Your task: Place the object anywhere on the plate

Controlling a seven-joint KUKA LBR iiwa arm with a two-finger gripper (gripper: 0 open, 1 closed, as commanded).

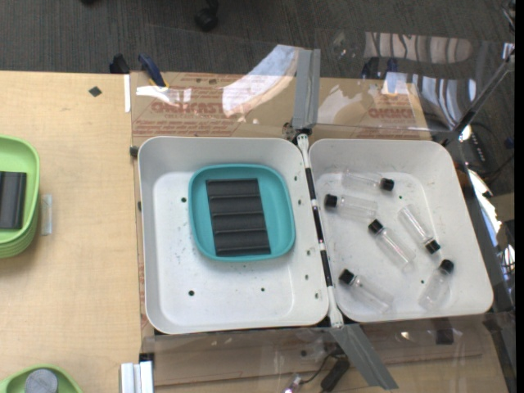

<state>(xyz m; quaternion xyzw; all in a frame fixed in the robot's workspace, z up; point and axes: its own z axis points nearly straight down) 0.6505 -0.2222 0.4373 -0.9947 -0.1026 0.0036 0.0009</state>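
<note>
A teal square plate lies in the left white bin, with a dark ribbed block resting across its middle. In the right white bin lie several clear plastic vials with black caps: one near the back, one in the middle, one to its right, one at the front left and one at the front right.
A green plate with a dark block on it sits at the bench's left edge. Another green item shows at the lower left corner. Clear plastic panels stand behind the bins. A metal divider rises between the bins at the back.
</note>
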